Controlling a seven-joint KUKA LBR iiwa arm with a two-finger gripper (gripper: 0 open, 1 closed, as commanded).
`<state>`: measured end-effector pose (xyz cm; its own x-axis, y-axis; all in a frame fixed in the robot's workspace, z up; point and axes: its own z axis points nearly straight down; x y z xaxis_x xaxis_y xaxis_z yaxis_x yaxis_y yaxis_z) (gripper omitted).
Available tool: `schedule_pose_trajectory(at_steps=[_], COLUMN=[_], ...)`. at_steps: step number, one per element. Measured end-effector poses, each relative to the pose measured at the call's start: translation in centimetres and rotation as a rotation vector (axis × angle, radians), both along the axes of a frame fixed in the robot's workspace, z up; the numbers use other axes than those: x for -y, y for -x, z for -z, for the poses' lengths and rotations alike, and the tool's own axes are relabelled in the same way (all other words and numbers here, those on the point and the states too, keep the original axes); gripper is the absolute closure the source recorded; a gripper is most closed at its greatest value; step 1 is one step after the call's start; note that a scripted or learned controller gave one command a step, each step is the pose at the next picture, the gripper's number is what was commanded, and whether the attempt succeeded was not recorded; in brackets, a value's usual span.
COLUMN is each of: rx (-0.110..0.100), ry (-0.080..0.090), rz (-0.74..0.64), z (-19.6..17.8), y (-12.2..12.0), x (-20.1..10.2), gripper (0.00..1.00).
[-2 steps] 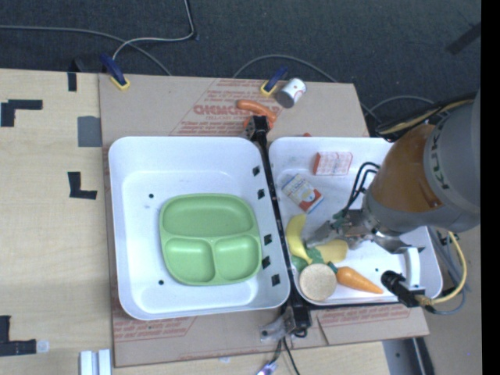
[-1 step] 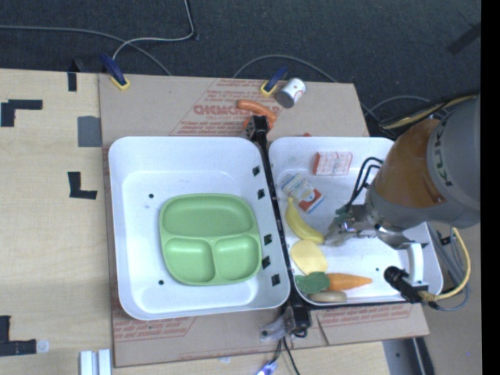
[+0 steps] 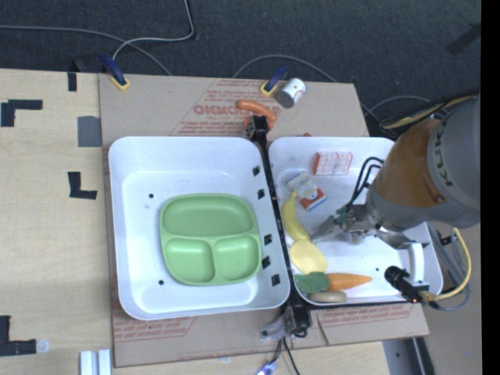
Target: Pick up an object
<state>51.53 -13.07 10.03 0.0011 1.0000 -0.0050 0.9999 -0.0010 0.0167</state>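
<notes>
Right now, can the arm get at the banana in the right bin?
Probably yes. The gripper hangs inside the right bin, just right of the banana, with bare bin floor between them. The small carton and the yellow piece crowd the banana's ends, so a clean grasp is less certain.

Left bin: shallow white plastic bin [image 3: 125, 209] holding a green plastic plate with three compartments [image 3: 209, 237], lying flat near its middle.
Right bin: shallow white plastic bin [image 3: 367, 144], touching the left bin along a black clipped seam.
Board: brown cardboard sheet with red print [image 3: 203, 108] under both bins.
Desk: pale wooden desk [image 3: 39, 233] with black tape marks.
Clamps: blue and yellow clamps [image 3: 115, 72] at the cardboard's far edge.
Floor: dark carpet [image 3: 328, 22] crossed by a thin white cable [image 3: 186, 14].
</notes>
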Motion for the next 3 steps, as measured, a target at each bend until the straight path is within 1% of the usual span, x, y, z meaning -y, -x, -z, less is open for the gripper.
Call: schedule_pose_trajectory(at_steps=[1,2,3], rx=[-0.002,-0.026,-0.016], ry=[0.014,0.004,0.000], rz=[0.007,-0.001,-0.002], z=[1.0,1.5,0.5], y=[-6.7,-13.8,-14.0], x=[-2.6,-1.5,-2.0], gripper=[0.00,0.00,1.00])
